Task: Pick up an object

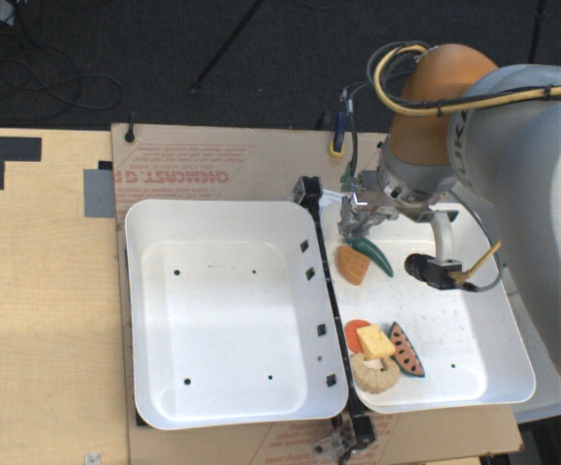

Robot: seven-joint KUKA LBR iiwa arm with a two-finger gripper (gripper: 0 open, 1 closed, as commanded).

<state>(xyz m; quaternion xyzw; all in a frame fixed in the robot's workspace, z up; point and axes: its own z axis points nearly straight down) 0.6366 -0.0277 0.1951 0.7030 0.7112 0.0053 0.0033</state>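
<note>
From my station I see the arm [435,95] reaching in from the right, with its claw [359,229] low over the far left corner of the right bin [514,356]. I cannot tell from this angle how wide the claw is set, and I cannot see anything held in it.

Just below the claw's tip lies a curved green piece [377,259], shaped like a pepper or a bean pod, slanting down to the right. An orange-brown wedge [353,266] sits against its left side. The two appear to touch, and both are near the bin's left wall. Whether the claw touches the green piece I cannot make out.

A second cluster lies well apart from these, toward the near left corner of the same bin. A red-orange piece [357,331] has a yellow block [376,343] resting partly over it. A pale beige lump [372,375] lies just under the block, nearest the front rim. A watermelon slice [408,353] lies just to the right of the block, its dark rind facing outward.

The left bin [164,260] sits right beside the other, with a row of black clips [321,289] along the shared edge. Both bins rest on a cardboard sheet [193,163] laid over the pale wooden desk [38,308].
</note>
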